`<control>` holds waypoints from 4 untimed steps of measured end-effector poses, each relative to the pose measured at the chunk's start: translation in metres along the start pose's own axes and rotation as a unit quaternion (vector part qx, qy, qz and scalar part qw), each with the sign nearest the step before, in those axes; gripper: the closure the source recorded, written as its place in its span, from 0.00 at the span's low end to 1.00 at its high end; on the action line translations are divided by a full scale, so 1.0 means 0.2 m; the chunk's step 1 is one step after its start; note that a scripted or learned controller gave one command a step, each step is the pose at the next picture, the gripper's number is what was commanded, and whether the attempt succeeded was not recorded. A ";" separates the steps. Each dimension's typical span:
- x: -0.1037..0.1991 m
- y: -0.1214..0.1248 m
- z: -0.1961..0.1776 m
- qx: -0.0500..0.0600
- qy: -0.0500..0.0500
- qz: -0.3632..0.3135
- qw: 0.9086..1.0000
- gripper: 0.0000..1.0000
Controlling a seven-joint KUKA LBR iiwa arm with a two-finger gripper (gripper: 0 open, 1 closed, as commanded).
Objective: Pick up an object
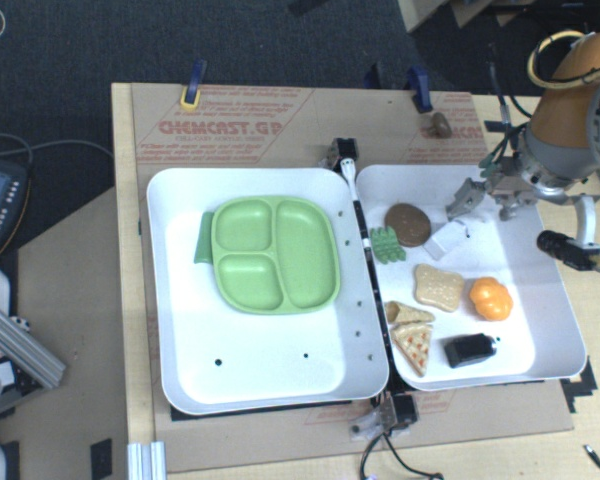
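Over the right bin [555, 318], the gripper [477, 196] hangs with fingers spread and nothing between them. Just below and to its left lies the brown round piece [410, 224], beside a green toy [385, 245]. It looks light, stiff and low-lying, likely to skid on the smooth floor, so pinching it across its width, jaws straddling its edges, seems the safest bet.

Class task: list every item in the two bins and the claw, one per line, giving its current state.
Green tray: flat in left bin.
Brown round piece: lying in right bin.
Green toy: by the divider.
Toast: lying flat.
Orange: resting beside toast.
Pizza slice: lying flat.
Black object: lying flat.
Claw: over right bin, holding nothing.
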State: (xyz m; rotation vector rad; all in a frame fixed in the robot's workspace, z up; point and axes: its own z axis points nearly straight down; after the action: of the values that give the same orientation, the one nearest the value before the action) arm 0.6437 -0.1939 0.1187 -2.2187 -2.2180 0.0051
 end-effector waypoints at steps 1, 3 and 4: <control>0.00 0.00 0.18 -0.001 0.000 -0.001 1.000 0.00; 0.01 0.02 -0.11 -0.006 -0.002 0.000 1.000 1.00; 0.04 0.01 -0.42 -0.007 -0.002 -0.001 1.000 1.00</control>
State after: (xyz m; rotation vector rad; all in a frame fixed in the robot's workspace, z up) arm 0.6460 -0.1869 0.2036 -2.2262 -2.2288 -0.0066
